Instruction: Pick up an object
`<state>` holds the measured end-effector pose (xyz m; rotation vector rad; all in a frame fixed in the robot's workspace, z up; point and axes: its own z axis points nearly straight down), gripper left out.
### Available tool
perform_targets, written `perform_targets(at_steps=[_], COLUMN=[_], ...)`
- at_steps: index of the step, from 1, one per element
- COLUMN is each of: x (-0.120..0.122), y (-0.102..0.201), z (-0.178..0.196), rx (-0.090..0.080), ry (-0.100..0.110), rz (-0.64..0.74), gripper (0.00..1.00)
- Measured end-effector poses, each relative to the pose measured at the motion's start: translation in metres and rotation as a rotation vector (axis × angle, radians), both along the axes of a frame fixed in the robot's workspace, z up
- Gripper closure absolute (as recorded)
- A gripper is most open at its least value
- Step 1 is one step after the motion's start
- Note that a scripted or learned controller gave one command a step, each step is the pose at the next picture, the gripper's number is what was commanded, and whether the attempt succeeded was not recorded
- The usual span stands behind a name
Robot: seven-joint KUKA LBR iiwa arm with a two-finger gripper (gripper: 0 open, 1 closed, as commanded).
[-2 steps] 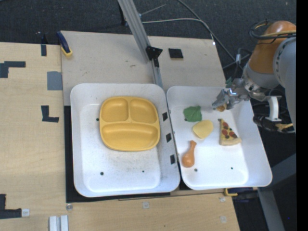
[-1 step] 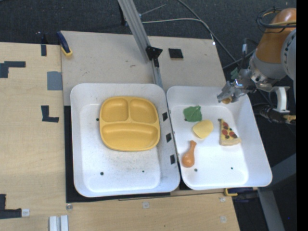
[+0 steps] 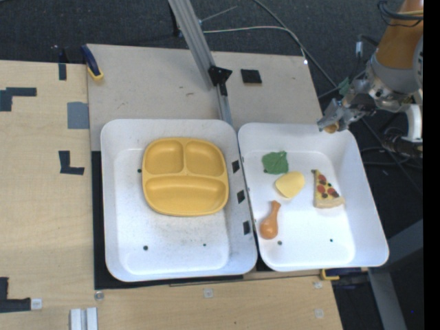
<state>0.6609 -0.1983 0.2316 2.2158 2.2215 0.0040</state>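
R bin (image 3: 357, 249) holds orange drumstick (image 3: 269, 221) nearest; then yellow piece (image 3: 290, 184) w/ pizza slice (image 3: 326, 190) beside it; green leaf (image 3: 276, 161) behind; L bin (image 3: 117, 205) has yellow divided tray (image 3: 185, 176); gripper (image 3: 331, 124) hovers at R bin's far corner, can't tell its grip, nothing seen in it.

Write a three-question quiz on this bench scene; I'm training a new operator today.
1. True or false: the yellow divided plate lies in the left bin.
2. How many toy foods lie in the right bin?
3. Which is nearest the claw: A drumstick, B pizza slice, C lettuce leaf?

Key: 1 true. 2 four. 3 B.
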Motion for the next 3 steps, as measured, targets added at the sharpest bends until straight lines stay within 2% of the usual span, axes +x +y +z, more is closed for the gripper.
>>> perform_targets(at_steps=[3], x=[-0.037], y=[0.140], z=[-0.001], rx=[0.002], ry=[0.008], rz=[0.003], gripper=[1.00])
